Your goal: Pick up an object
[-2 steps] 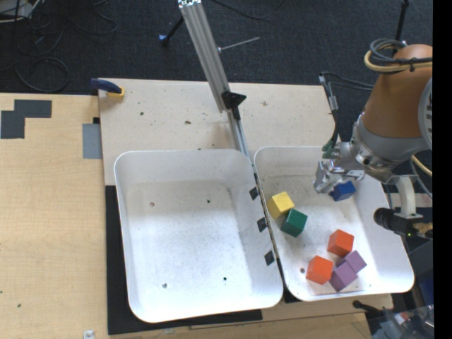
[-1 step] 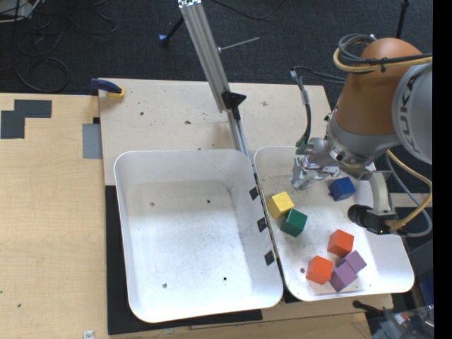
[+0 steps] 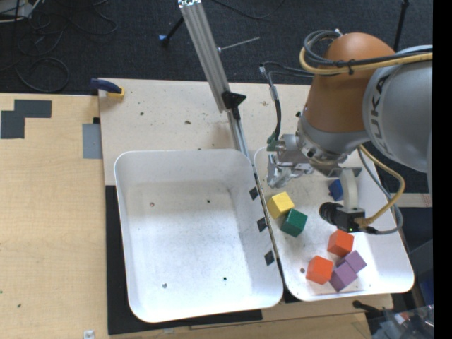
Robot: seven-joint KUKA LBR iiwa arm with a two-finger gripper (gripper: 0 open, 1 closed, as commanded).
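Just below claw (image 3: 282, 177): yellow cube (image 3: 280, 203)

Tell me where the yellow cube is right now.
The yellow cube lies in the right bin, near its left wall, just below the pincer and touching the green cube at its lower right.

Grey arm (image 3: 399, 104), orange wrist band (image 3: 342, 90), black-and-tan cables looped over top, dark lettering on casing.
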